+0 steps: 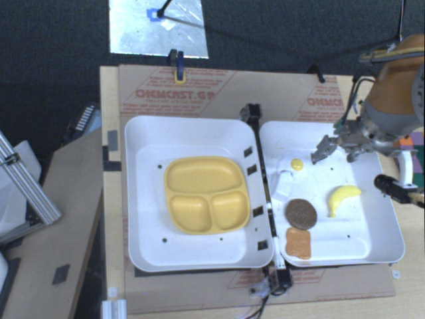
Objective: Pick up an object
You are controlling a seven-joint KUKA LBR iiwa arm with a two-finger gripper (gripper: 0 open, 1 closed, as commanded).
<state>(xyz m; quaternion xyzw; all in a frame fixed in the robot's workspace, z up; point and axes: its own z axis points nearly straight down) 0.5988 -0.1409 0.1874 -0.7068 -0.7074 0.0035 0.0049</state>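
My gripper (321,152) hangs over the back of the right bin (382,224), with the arm reaching in from the right. A small yellow round piece (296,165) lies just left of and below the gripper, apart from it. A yellow banana (343,197) lies in the middle of the bin, nearer the front than the gripper. A brown round disc (301,213) and a tan square piece (299,243) sit at the bin's front left. A pale white piece (284,185) rests by the left wall. I see nothing held in the gripper.
The left bin (143,178) holds a yellow three-compartment plate (203,194). A black divider with clips (260,178) runs between the bins. A black handle-like part (392,188) juts over the right bin's right rim. Cardboard lies under both bins.
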